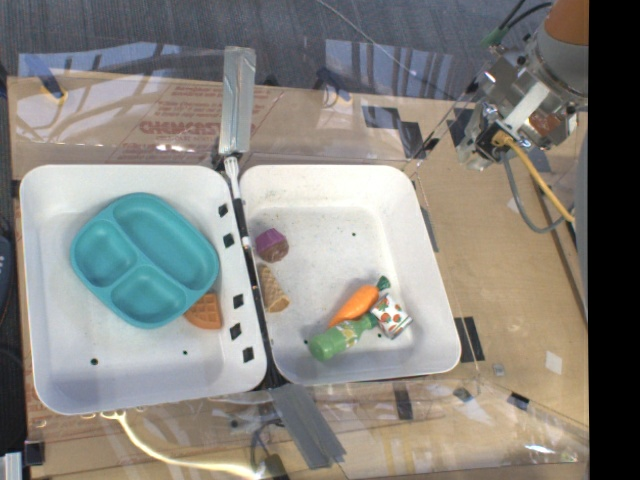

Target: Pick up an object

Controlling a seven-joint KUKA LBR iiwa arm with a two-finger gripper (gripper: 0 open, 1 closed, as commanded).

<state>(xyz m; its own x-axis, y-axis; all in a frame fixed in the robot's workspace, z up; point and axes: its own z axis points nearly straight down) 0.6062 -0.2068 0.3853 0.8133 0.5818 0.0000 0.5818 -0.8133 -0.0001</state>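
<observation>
The right bin [400,193] holds a purple plum-like piece [271,244], a waffle cone [273,287], an orange carrot [357,304], a green bottle [337,341] and a small red-and-white patterned block [392,317]. In the left bin [45,268] lies a teal divided plate [145,258] with an orange waffle piece [204,314] at its lower right edge. My gripper [478,140] hangs at the upper right, outside the right bin's far right corner and well away from all the objects. Nothing shows between its fingers.
Grey tape [236,98] runs up from the seam between the bins. Clear plastic sheeting covers the cardboard bench [510,298]. A yellow cable [545,190] loops down from the wrist over the bench to the right.
</observation>
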